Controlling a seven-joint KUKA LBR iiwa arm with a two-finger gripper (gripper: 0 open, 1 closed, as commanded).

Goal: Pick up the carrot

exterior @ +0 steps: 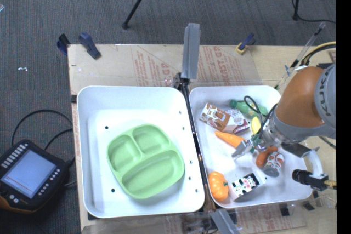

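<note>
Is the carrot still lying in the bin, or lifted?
Lying in the right bin: the carrot rests flat on its floor beside the snack packet.

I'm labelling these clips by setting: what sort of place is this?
Probably a robotics lab. A plywood bench holds two white bins, a teach pendant lies on the carpet, and the arm's gripper hovers by a toy carrot.
</note>
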